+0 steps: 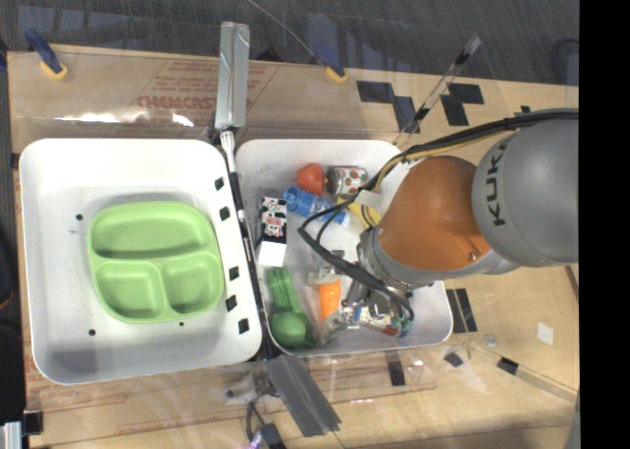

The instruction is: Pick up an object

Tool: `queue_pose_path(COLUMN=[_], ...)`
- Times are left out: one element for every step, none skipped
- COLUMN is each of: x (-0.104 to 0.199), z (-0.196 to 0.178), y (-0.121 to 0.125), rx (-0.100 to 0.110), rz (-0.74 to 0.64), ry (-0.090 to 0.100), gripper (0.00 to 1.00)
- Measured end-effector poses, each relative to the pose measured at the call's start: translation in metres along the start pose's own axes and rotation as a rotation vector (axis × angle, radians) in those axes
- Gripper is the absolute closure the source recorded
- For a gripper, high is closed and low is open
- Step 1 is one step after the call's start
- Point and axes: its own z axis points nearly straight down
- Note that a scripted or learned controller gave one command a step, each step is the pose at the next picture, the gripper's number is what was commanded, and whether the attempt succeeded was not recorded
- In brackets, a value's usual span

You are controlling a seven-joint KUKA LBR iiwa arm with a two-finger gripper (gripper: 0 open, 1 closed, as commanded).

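Arm [512, 196] enters from the right and hangs over the right bin [258, 163], its orange band covering much of that bin. Left bin [39, 240] bears a green sectioned tray [155, 260]. Gripper [369, 304] sits low over the right bin's near end amid clutter; finger opening and any hold cannot be determined. Loose candidates alongside: green object [285, 314], orange piece [330, 297], blue item [300, 203], red ball [310, 178], small can [346, 179], black-and-white block [273, 218]

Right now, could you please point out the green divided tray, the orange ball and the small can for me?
green divided tray [153, 258]: camera view, on its middle ridge.
orange ball [310, 178]: camera view, on its top.
small can [346, 180]: camera view, on its side.
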Motion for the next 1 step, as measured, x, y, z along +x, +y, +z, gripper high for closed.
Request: queue_pose_path(x=[0.0017], z=[0.0004], y=[0.0329], rx=[0.001], rz=[-0.147], ry=[0.001], gripper=[0.0])
